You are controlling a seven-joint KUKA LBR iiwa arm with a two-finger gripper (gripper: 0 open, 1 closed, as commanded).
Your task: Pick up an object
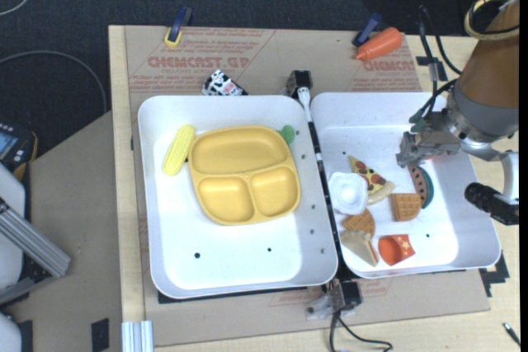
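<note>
While the left bin [165, 251] holds a toy corn cob [177, 149] beside a yellow divided plate [243, 174], the right bin [462, 247] holds the small toys: a white cup [347, 190], a pizza slice [369, 176], a waffle piece [405, 206] and a red piece [397, 249]. At the right, the gripper [418, 157] is low over a watermelon slice [424, 185]; how wide its claw stands, I cannot tell.
</note>
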